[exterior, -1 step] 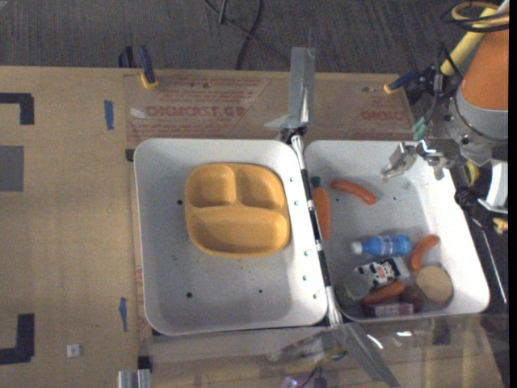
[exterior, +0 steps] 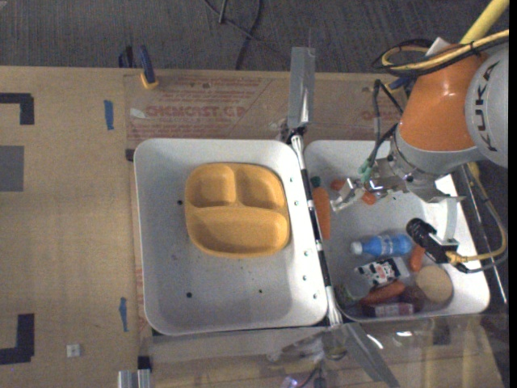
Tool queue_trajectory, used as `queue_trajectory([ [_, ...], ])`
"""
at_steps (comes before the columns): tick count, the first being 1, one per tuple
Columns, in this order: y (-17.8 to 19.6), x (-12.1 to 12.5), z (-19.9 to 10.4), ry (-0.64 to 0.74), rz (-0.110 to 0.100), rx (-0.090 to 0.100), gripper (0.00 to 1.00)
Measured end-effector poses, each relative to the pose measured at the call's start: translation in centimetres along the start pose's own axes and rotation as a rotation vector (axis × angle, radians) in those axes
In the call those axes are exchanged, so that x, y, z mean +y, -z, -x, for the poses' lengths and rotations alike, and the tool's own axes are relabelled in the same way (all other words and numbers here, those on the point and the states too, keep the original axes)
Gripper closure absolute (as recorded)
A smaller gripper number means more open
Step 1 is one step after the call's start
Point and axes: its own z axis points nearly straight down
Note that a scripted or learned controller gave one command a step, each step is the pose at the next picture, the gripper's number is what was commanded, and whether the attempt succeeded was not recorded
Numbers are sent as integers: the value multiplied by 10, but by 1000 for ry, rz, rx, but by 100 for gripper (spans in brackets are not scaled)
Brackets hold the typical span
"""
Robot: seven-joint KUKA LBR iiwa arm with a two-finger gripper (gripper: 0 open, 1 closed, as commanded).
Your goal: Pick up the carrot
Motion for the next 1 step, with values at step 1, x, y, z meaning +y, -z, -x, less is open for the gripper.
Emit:
queue_trajectory([
  [1, 0, 40, -135, 164, 3, -1, 0],
])
